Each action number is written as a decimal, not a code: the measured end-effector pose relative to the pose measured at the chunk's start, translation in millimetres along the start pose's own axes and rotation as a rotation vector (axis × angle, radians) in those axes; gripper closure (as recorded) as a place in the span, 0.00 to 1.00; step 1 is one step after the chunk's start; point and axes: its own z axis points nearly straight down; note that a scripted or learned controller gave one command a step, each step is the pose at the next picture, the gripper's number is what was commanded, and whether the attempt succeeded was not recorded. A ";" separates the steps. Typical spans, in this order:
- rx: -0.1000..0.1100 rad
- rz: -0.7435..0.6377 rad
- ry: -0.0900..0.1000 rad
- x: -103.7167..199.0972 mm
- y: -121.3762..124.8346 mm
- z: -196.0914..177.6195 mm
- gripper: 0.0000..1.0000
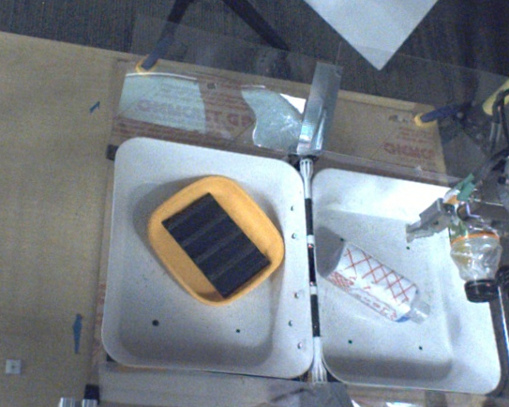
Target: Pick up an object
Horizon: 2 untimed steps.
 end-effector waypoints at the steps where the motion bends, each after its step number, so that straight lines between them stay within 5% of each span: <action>1: -0.002 -0.120 -0.001 13.1 -12.7 90.4 0.00; 2: -0.006 -0.213 -0.003 -52.1 0.7 176.0 0.00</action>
